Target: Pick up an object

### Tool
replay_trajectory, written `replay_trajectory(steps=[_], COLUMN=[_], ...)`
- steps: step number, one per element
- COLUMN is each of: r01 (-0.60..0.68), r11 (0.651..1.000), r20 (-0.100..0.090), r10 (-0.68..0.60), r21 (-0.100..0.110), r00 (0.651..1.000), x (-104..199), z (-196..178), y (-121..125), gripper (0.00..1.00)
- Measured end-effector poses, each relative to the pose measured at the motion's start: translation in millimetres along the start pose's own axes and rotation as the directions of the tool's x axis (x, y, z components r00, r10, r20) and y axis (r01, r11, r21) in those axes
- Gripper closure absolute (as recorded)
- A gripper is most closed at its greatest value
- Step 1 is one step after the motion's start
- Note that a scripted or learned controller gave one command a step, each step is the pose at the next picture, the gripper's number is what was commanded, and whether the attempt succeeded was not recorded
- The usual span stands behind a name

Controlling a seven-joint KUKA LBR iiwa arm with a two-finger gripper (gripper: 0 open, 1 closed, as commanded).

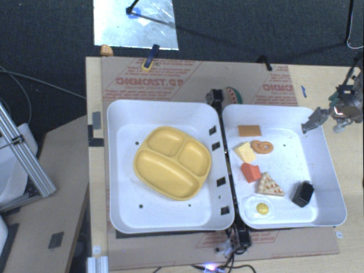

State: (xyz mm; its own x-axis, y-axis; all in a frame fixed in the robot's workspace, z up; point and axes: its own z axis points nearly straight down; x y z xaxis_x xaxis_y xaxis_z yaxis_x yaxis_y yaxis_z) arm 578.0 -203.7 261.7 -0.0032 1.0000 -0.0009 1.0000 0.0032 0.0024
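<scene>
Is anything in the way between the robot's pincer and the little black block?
Nothing visible. The pincer hangs at the right bin's upper right edge; the black block sits lower down, with bare white floor between them.

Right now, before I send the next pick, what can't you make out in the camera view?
- Gripper: small and blurred at the right edge of the camera view; finger state unreadable, arm cut off by the frame.
- Black object in the right bin: too dark and small to identify.
- Small yellow item: too small to name.
- Dark hardware behind the bins: partly hidden by the bin rims.
</scene>
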Motion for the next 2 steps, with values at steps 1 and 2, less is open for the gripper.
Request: replay_trajectory(steps=[1,2], r01=[0.009,0.002], r11=[1.000,1.000], r20=[-0.009,-0.003], r10=[-0.009,-0.002], r21=[0.013,0.005], r00=[1.000,1.000], x=[110,123], z=[103,180], y=[-34,-29], gripper=[0.00,0.00])
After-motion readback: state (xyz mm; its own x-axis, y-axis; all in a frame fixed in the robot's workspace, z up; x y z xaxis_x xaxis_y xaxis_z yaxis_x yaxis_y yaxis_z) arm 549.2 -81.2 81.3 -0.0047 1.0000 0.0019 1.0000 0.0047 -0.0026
